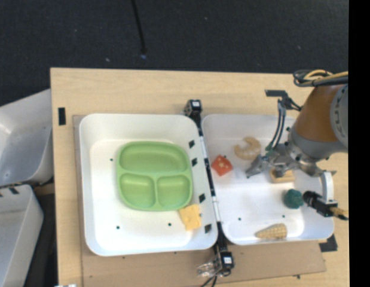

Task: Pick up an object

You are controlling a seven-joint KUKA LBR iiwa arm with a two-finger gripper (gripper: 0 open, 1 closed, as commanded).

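My gripper (262, 173) hangs low over the middle of the right bin (232, 220), open, with its two grey fingers splayed and nothing between them. A red object (221, 165) lies to its left near the divider. A tan curved piece (249, 147) sits just behind the fingers. A small tan block (284, 173) lies right beside the gripper, partly hidden by the wrist. A dark green round object (293, 198) is to the front right. A waffle cone (272, 232) rests by the front wall.
The left bin (95, 220) holds a green divided plate (154, 175) and a yellow wedge (190, 217) at its front right corner. The arm (319, 121) comes in over the right bin's far right side. Black clips line the divider between the bins.
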